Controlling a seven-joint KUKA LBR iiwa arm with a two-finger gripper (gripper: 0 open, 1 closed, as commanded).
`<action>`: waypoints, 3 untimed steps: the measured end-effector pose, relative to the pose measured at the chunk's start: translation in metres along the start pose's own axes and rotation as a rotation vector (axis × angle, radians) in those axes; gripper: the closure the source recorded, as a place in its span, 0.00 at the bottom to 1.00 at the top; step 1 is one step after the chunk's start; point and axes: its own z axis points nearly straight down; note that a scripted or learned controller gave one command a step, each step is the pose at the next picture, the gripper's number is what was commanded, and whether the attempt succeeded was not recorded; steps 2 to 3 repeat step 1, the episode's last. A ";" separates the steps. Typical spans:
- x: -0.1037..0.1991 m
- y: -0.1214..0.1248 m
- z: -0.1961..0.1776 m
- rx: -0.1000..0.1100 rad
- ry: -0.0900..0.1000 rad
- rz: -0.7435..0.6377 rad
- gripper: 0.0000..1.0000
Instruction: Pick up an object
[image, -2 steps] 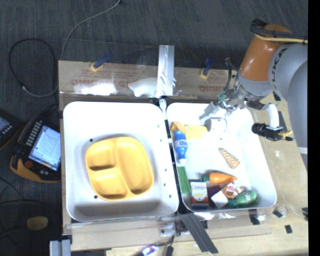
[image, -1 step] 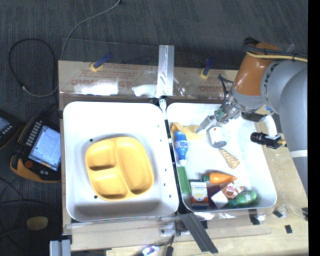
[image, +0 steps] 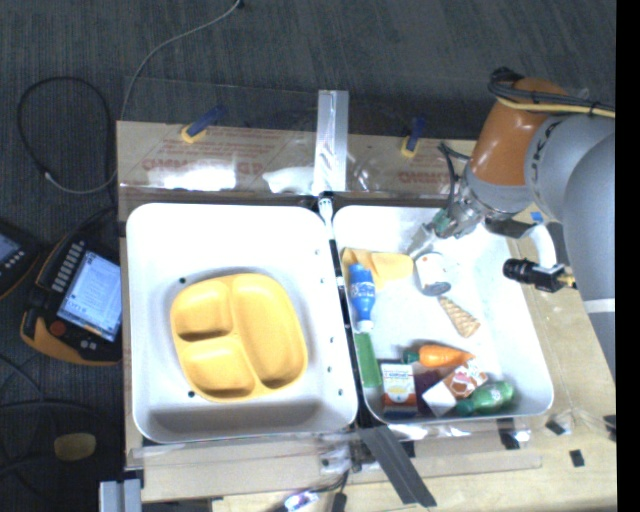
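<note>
My gripper (image: 436, 228) hangs over the back of the right bin (image: 520, 330), below the arm's orange band. Just in front of it lies a small white and grey round object (image: 432, 273), with a gap between the two. A tan waffle cone (image: 460, 317) lies a little nearer the front. A blue bottle (image: 361, 296) lies along the bin's left wall, with a yellow flat piece (image: 388, 265) behind it and a green stick (image: 365, 360) in front. An orange carrot (image: 440, 355), a small carton (image: 397, 385), a red and white packet (image: 462, 382) and a green item (image: 490, 397) crowd the front.
The left bin (image: 150, 250) holds a yellow divided plate (image: 238, 332). A metal divider (image: 332, 140) stands behind the seam between the bins. A black fitting (image: 532, 270) sticks out at the right bin's right rim. A handheld controller (image: 75, 300) lies on the floor at left.
</note>
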 end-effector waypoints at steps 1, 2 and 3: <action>-0.002 -0.001 0.011 0.003 -0.004 -0.104 1.00; -0.002 -0.001 0.011 0.003 -0.004 -0.104 1.00; -0.002 -0.001 0.011 0.003 -0.004 -0.104 1.00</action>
